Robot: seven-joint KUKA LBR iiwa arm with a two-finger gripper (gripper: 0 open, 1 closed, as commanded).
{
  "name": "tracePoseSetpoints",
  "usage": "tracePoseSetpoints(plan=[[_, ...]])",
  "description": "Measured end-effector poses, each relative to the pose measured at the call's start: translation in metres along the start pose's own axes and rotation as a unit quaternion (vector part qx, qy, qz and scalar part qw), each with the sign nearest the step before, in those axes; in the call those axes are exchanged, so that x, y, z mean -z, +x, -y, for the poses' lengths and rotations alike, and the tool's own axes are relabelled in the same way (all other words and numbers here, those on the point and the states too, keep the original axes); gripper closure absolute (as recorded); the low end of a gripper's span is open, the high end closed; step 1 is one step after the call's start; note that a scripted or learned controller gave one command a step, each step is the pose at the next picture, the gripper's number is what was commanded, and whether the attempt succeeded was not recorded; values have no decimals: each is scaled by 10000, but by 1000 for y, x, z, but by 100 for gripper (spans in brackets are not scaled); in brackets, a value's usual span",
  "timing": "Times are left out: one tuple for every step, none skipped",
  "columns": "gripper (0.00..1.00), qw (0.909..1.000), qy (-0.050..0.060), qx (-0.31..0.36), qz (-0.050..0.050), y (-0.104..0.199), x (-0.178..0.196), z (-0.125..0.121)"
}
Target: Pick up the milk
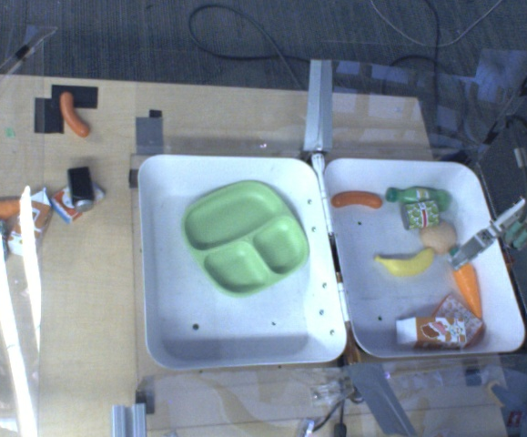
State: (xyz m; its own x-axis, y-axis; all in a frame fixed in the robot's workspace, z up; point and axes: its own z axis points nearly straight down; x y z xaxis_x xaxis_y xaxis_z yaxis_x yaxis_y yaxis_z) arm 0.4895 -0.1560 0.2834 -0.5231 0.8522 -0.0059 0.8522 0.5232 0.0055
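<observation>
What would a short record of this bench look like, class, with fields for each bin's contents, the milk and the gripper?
left bin: green divided plate
right bin: sausage, green bottle, banana, carrot, milk carton
milk: lying at the bin's near edge, untouched
gripper: over the right bin's right side, above the carrot

Dark grey carpet floor beyond a light wooden bench; black cables looping across that floor, near the bench's far edge.
</observation>
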Motion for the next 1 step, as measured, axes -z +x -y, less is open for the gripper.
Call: tracePoseSetpoints(plan=[[0, 9987, 21, -502, -26, 25, -151, -12]])
